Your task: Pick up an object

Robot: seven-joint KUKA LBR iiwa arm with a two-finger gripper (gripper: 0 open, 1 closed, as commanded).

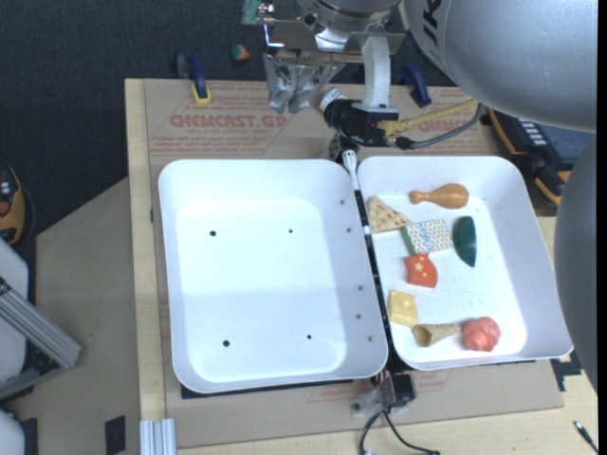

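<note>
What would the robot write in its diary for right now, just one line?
tool: above bench, behind bins | holding: nothing seen | right bin: toy food, including drumstick, strawberry, cheese | pick: not yet done

The top edge is cutting off the big grey arm (512,36) at twelve o'clock; the metal two-finger gripper (289,91) is looking too blurred to read.

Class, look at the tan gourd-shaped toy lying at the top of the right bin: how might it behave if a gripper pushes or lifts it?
The tan gourd-shaped toy looks rounded and smooth, so it would probably roll or pivot when nudged. Its narrow neck likely offers an easier pinch than the bulb. It appears small and probably light.
</note>
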